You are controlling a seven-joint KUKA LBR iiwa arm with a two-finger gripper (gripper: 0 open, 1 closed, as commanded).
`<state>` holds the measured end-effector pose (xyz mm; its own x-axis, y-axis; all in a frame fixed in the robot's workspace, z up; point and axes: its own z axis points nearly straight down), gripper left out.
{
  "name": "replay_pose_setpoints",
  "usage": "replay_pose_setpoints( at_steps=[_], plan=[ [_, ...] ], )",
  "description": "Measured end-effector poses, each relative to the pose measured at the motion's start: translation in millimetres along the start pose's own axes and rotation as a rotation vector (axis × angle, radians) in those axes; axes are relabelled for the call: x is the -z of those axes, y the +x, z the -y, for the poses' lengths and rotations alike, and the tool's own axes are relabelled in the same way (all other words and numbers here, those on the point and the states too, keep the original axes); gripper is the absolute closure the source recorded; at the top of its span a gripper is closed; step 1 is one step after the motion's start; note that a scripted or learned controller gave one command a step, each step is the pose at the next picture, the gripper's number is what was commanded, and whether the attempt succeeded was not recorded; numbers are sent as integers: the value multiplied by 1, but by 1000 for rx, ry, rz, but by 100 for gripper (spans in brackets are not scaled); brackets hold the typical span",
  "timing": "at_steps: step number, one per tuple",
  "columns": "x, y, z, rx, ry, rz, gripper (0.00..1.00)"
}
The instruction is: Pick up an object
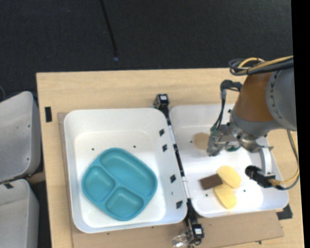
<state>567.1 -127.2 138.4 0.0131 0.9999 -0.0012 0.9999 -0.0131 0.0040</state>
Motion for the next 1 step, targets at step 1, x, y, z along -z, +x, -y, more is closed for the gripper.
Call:
replay_pose_setpoints(
  at_steps=[1],
  plan=[
    [65, -4, -2, 8, -4, 1, 100]
  ],
)
